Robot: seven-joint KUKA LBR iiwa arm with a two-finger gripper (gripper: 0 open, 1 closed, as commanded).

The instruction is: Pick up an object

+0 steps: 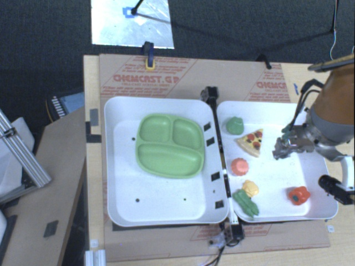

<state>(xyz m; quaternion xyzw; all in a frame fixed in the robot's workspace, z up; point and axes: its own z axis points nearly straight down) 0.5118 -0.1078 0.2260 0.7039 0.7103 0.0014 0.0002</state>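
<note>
Nothing lifted yet: my gripper hangs over the right bin, right of centre in the frame, and I see no object between its fingers. Whether the fingers are spread or pressed together I cannot tell; they read as a dark cluster at this slant. All candidates lie on the bin floor. The pizza slice is nearest, just left of the gripper. The green vegetable sits toward the upper left of that bin, the pink round piece below the pizza, and the yellow piece touches or nearly touches the green pod near the lower-left corner. The red tomato lies alone at lower right. The whole pick remains: choose, descend, close, raise. Room: open white floor around the tomato and directly under the gripper; the yellow and green pair crowds the divider between the bins. The left bin holds a green sectioned plate.
</note>
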